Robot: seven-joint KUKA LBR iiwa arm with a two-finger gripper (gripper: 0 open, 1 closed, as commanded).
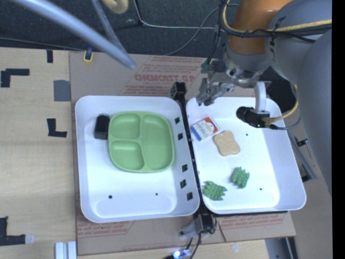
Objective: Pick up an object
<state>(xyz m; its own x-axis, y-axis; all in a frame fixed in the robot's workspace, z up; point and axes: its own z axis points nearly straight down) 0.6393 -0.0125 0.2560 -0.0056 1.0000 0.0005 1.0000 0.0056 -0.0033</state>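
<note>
Though gripper (207, 97) hovers over right bin's (280, 190) far-left corner, can't tell its state — too small/dark.

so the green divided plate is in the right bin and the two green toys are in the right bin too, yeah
Not quite. The green divided plate sits in the left bin, beside a small black block. The two green toys are in the right bin, as you said. The camera view shows this.
</note>
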